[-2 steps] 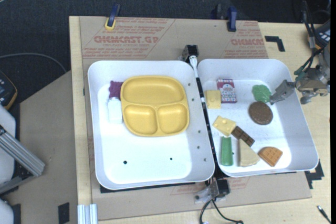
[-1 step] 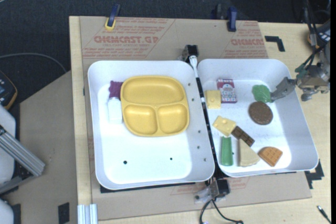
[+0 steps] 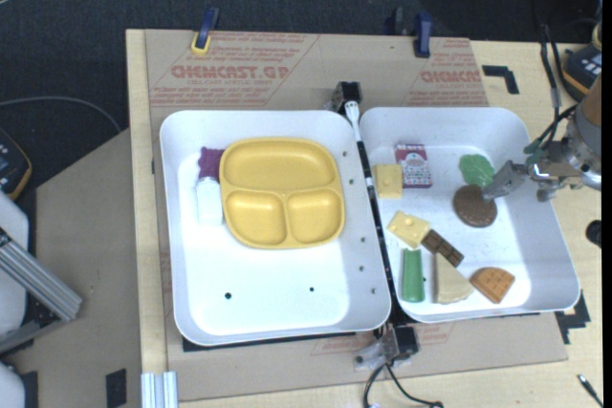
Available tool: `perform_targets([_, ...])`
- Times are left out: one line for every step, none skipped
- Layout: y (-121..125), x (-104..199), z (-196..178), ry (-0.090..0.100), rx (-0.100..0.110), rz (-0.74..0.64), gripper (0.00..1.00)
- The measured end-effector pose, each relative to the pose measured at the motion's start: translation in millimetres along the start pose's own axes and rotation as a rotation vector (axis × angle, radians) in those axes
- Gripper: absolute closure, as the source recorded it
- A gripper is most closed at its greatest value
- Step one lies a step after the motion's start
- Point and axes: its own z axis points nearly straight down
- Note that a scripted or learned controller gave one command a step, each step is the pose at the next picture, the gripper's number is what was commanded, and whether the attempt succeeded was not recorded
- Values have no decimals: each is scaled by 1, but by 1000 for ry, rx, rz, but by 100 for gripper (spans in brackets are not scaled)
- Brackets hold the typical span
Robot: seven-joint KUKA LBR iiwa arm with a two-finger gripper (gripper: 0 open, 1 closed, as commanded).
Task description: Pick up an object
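Here the green stick (image 3: 411,275) lies lengthwise, pointing toward the camera.

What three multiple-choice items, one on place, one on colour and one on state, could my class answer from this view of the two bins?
1. Where does the yellow divided plate lie?
A. left bin
B. right bin
C. on the cardboard

2. What colour is the stick near the right bin's front edge?
A. red
B. green
C. blue

3. How does the end effector stand?
A. over the left bin
B. over the right bin, by the brown disc
C. raised high over the floor

Answers: 1 A, the plate sits in the left bin. 2 B, the stick is green. 3 B, its tip reaches the disc's upper right edge.
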Motion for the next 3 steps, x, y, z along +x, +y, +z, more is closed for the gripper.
perform_targets([-2, 0, 43, 1, -1, -1, 0])
perform_targets([-12, 4, 91, 1, 1, -1, 0])
perform_targets([-12, 4, 108, 0, -2, -1, 0])
